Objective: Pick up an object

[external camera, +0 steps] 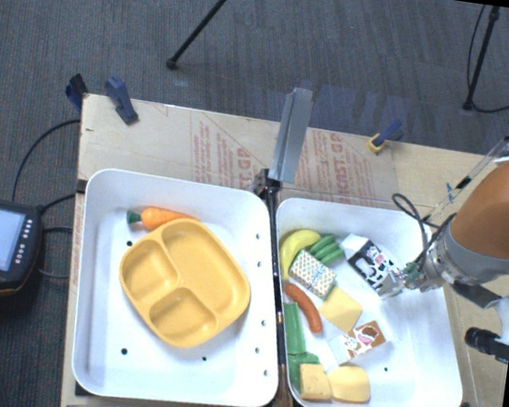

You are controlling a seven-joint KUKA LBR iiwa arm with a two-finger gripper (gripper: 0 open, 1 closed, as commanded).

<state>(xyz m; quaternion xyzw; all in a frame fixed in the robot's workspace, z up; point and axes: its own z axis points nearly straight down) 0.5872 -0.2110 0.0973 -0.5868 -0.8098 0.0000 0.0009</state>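
My gripper [397, 280] hangs low over the right bin [429, 366], at the right end of a black-and-white patterned carton [369, 259]; whether it touches the carton is unclear. Left of that in the same bin lie a banana [295, 245], a green vegetable [327, 249], a small checkered box [312, 273], a red sausage [303, 308], a yellow cheese wedge [342, 309] and a small printed packet [366, 337]. Two pale yellow blocks [333, 382] sit at the bin's front.
The left bin [91, 316] holds a yellow divided plate [184, 279] and a carrot [159, 219]. A long green pod [296, 335] lies along the right bin's left wall. A grey post [291, 137] stands behind the divider between the bins.
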